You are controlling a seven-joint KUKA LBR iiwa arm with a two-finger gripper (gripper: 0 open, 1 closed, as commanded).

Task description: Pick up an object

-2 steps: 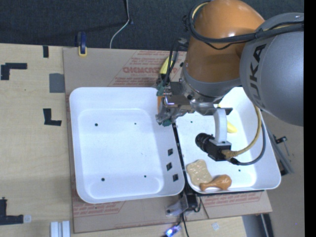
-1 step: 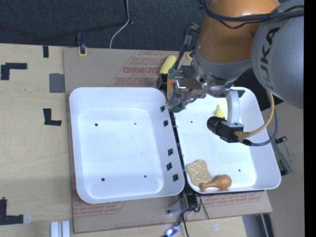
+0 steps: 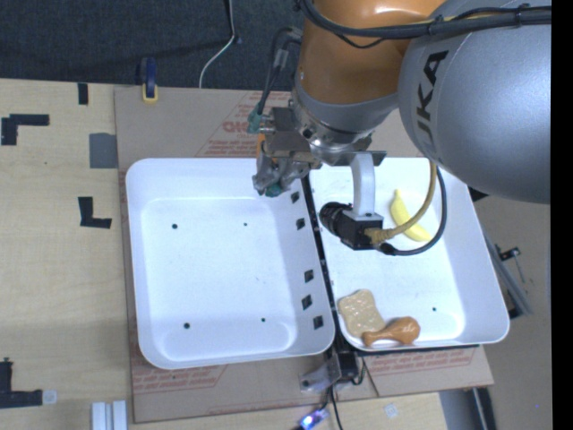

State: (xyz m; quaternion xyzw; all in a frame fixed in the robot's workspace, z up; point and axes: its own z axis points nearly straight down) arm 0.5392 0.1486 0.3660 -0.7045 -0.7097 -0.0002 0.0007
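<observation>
Choosing a grip among three small toy foods

Scanning from the left, the left bin (image 3: 215,276) offers nothing to take. At the upper middle of the frame the gripper (image 3: 271,184) hangs over the divider between the bins; how far its fingers stand apart cannot be told, and nothing shows between them. In the right bin (image 3: 448,280), the tan slice (image 3: 359,309) and the drumstick (image 3: 392,332) lie touching near the lower edge, and a banana (image 3: 405,218) sits toward the upper right, partly behind a cable. All look like light, stiff, smooth plastic, likely slippery. The drumstick's narrow shank seems the surest hold.
</observation>
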